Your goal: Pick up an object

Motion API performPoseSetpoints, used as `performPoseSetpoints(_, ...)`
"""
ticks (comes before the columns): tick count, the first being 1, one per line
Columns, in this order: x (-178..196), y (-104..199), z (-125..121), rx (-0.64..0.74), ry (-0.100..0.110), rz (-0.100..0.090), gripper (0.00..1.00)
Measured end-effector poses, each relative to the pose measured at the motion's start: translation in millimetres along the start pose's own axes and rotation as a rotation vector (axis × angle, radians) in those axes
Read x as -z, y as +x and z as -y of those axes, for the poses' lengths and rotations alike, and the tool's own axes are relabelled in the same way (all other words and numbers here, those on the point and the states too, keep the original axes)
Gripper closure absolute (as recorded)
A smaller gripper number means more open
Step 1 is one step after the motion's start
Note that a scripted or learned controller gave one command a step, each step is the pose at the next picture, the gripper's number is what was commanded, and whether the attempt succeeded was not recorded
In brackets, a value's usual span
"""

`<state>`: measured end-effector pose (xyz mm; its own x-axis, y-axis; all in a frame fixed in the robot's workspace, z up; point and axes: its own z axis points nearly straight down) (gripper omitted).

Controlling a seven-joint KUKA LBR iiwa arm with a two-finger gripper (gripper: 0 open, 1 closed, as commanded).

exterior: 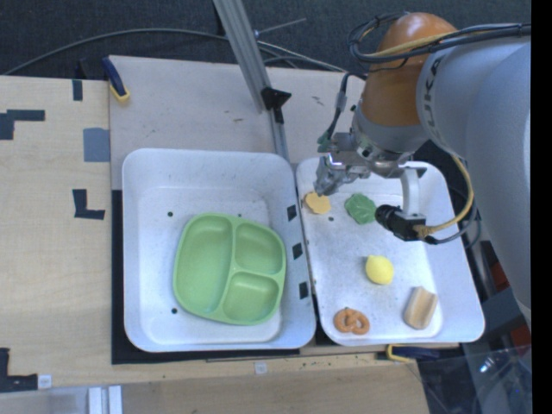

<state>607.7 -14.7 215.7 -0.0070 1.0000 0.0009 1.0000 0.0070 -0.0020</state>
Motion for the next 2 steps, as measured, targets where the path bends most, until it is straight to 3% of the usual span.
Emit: performPoseSetpoints(2, 3, 105, -25, 0.000, 0.000, 0.000, 1.00)
